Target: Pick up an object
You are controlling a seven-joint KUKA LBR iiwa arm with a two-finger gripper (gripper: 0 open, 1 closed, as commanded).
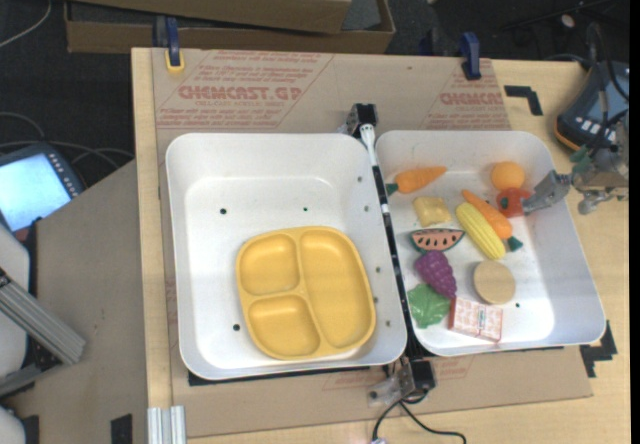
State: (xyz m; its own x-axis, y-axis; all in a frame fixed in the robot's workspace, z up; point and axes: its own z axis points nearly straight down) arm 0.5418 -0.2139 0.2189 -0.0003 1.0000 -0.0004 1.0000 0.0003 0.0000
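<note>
The metal claw (548,191) is seen at the right white plastic bin's (570,277) rim (its grip state cannot be told), beside a small red toy (512,199).

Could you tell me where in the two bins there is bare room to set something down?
The left bin has bare floor behind and left of the yellow tray. The right bin is crowded; only its right strip beyond the corn is bare.

This looks like a robotics lab: two white bins (200,232) are on a clamped board (250,82), cables (430,422) run at the bottom, and a monitor (30,187) glows at the left.
</note>
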